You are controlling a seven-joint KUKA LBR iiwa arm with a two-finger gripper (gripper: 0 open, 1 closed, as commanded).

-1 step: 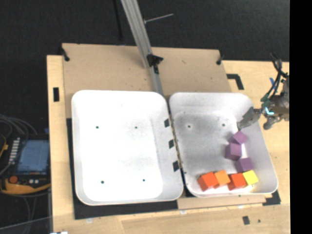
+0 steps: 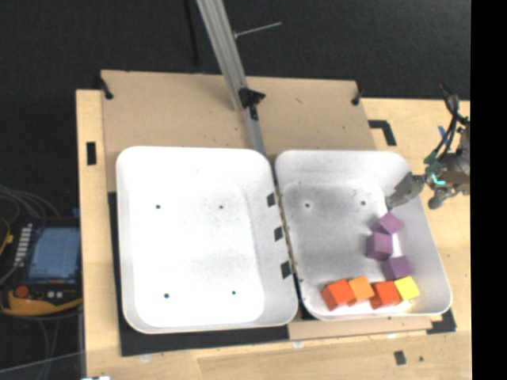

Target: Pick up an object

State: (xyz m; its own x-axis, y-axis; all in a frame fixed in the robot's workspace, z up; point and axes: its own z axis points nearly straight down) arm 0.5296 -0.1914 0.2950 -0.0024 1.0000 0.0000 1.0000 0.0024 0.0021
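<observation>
Several small blocks lie in the right bin, toward its near right corner. Three purple blocks form a loose column, and below them a row runs from two orange blocks past a red-orange block to a yellow block. My gripper hangs over the bin's far right rim, above and to the right of the topmost purple block. It is open, with one grey finger slanting down toward that block. Nothing sits between the fingers.
The left bin lies beside the right one, joined by black clips along the shared edge. A grey metal rail slants down from the top to the bins' far side. A blue-screened device with cables sits off the bench's left.
</observation>
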